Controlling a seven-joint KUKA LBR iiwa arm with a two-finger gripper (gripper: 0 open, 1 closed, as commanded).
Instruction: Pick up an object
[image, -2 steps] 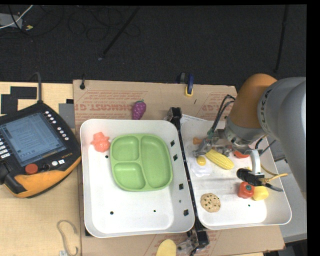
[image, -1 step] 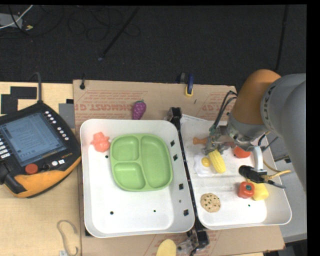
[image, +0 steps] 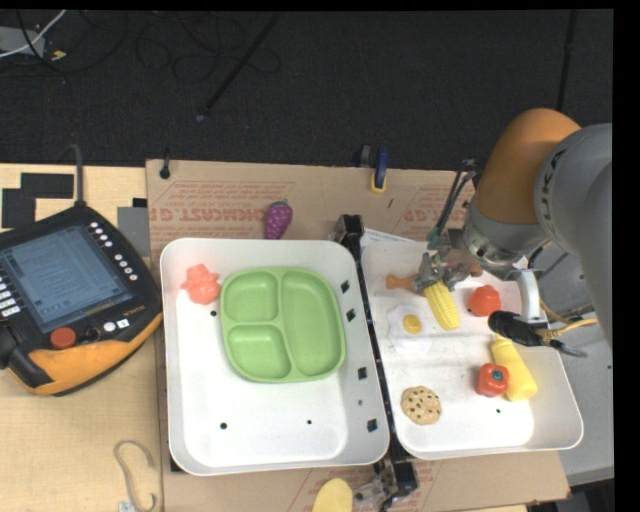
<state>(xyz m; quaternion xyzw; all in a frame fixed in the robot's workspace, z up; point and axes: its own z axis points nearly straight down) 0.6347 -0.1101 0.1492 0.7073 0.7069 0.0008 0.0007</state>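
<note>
Reaching in from three o'clock, the grey arm (image: 560, 200) with its orange band hangs its tool (image: 437, 270) over the upper part of the right bin (image: 560, 425), right at the top end of a toy corn cob (image: 442, 304); whether the tool is apart or together cannot be told from this slant, and nothing is seen clamped in it. The corn cob lies tilted in that bin, with a fried egg (image: 410, 323) just beside it at nine o'clock, a tomato (image: 484, 299) at three o'clock, a cookie (image: 421, 405) near the bin's six o'clock edge, and a yellow-and-red toy (image: 503, 372) toward four o'clock. The left bin (image: 200, 420) holds a green divided plate (image: 281, 325) and a pink toy (image: 200, 284) at its ten o'clock corner. A teach pendant (image: 70, 290) rests on the table (image: 60, 440) at nine o'clock.
</note>
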